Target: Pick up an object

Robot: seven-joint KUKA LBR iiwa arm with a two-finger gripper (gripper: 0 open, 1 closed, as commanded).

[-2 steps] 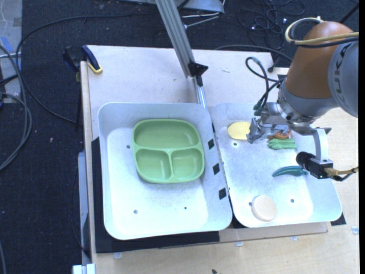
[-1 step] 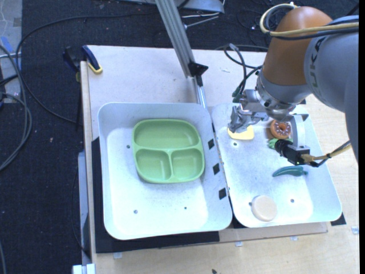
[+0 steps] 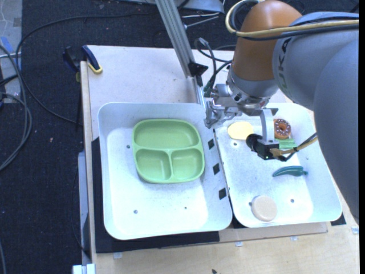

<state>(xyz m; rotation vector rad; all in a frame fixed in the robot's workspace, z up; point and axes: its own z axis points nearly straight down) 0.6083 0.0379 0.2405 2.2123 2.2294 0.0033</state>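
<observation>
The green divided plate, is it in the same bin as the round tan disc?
No, the green divided plate lies in the left bin; the round tan disc lies in the right bin.

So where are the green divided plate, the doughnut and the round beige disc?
green divided plate (image 3: 169, 150), camera view: ridge between its compartments.
doughnut (image 3: 282, 129), camera view: its frosted top.
round beige disc (image 3: 264, 208), camera view: middle of its flat face.

Single fixed camera above bench (image 3: 142, 67), slanted downward, both bins (image 3: 114, 210) framed
</observation>
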